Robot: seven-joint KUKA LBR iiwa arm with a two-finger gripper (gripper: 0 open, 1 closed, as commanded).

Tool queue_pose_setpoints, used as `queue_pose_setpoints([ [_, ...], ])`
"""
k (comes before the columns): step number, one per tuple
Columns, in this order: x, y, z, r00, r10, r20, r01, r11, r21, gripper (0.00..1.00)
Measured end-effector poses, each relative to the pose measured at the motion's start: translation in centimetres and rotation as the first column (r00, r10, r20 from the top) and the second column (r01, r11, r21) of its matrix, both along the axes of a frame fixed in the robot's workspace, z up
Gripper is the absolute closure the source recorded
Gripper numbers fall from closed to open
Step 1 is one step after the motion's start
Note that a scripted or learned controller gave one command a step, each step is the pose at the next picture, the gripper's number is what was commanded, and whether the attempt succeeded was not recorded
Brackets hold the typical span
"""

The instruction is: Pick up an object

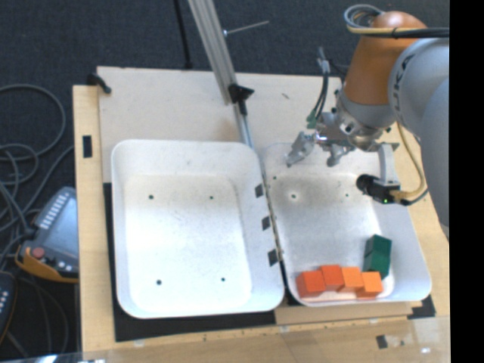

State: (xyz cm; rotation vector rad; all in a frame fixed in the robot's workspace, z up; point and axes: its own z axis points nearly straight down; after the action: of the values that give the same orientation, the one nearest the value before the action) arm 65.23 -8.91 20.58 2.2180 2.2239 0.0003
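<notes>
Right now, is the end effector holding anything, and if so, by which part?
Nothing is held. The end effector hangs over the far end of the right shallow white bin, fingers apart with only air between them. The orange blocks and dark green block lie at the near end.

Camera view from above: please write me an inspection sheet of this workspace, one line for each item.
Surface: wooden bench bearing two white bins, left bin and right bin.
Job's things: orange blocks and a green block, at the right bin's near right corner.
Clutter: nothing seen.
Grippers: claw open, over the right bin's far edge, holding nothing.
Cables: black cables on the floor at left.
Surroundings: dark carpet, a metal rail, a handheld pendant at left.
</notes>
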Motion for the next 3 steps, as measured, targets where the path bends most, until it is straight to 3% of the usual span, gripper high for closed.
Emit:
queue_pose_setpoints([
  [1, -9.7, -1.6, -2.4, 1.000, -0.006, -0.006, 0.006, 1.000, 0.000, 0.00],
  [2, -4.9, -8.3, -11.2, 1.000, -0.006, 0.003, 0.006, 1.000, -0.004, 0.00],
  [3, -4.9, -8.0, -10.9, 1.000, -0.005, 0.002, 0.005, 1.000, -0.001, 0.00],
])
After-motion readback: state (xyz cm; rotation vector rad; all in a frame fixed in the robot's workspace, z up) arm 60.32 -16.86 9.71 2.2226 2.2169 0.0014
